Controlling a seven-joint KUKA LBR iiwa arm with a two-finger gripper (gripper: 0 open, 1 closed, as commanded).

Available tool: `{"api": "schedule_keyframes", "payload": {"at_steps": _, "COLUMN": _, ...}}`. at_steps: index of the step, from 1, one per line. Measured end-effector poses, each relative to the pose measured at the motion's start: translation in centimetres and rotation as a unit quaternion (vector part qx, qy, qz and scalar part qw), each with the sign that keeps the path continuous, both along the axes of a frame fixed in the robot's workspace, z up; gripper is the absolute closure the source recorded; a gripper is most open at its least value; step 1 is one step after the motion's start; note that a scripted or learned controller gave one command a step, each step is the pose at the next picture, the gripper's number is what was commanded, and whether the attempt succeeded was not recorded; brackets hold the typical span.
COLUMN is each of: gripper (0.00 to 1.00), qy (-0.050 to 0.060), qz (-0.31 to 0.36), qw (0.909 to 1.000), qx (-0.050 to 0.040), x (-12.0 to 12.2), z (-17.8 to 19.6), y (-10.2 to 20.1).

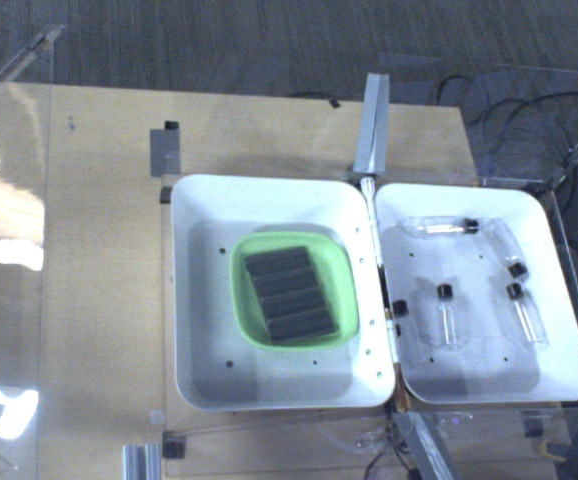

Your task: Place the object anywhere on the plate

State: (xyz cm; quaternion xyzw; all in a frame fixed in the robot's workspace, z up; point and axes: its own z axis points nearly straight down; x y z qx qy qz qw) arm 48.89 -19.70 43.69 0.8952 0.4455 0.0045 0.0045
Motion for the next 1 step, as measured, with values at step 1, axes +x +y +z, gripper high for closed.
{"api": "schedule_keyframes", "payload": {"at_steps": 1, "gripper": 0.0, "qy": 0.0, "qz": -0.063, "qw": 0.998, "qx": 0.0012, "x": 0.02, "z": -0.03, "y": 0.05}}
